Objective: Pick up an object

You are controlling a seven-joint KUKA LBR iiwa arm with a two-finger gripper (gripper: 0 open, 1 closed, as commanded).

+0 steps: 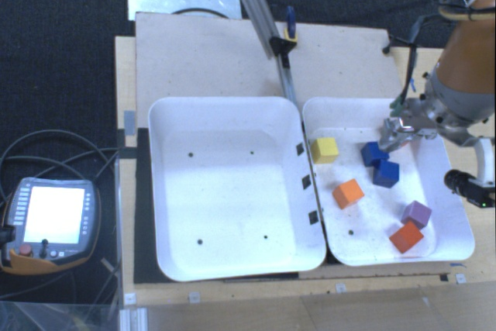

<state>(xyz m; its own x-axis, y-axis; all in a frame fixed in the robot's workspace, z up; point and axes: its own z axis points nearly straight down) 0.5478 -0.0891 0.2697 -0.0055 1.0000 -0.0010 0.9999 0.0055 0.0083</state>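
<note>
Claw over the blue blocks
The gripper (pixel 391 134) hangs just above a blue block (pixel 373 153) to line up a grab; I cannot tell how it is set.

Worktop (pixel 341 50): pale board, tan edges.
Left bin (pixel 167 116): lying on it, near side.
Right bin (pixel 457 244): touching beside.

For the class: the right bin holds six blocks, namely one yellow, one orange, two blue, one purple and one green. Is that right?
Not quite. The camera view shows no green block: the sixth block, at the near edge of the right bin, is red. The yellow, orange, two blue and purple blocks are as stated.
</note>
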